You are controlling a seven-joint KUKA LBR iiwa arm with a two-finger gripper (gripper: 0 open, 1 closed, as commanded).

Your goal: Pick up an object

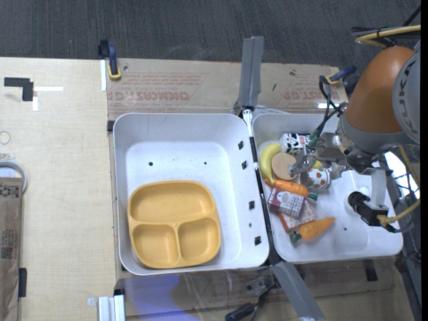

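Gripper (309, 162) low in right white plastic bin (348, 243), near its left wall, over crowded toy food; jaw state impossible to tell. Risk: glancing off round tan disc (283, 166), nudging yellow banana (268, 160), closing on nothing.

Both bins look like smooth white plastic with a slight sheen: the left bin (134, 146) and the right bin (374, 243). The divided tray (174, 225) in the left bin is yellow-orange plastic, smooth and softly matt. In the right bin, the banana (268, 159) and the two carrots (289, 187) (313, 229) have the even, faintly glossy look of moulded plastic, and the small red carton (287, 202) looks like printed card. The bench top (53, 199) is pale wood, matt with fine grain. A sheet of brown cardboard (167, 89) with red print lies behind the bins. The arm's band (378, 92) is glossy orange, and the gripper (309, 162) shows bare grey metal.
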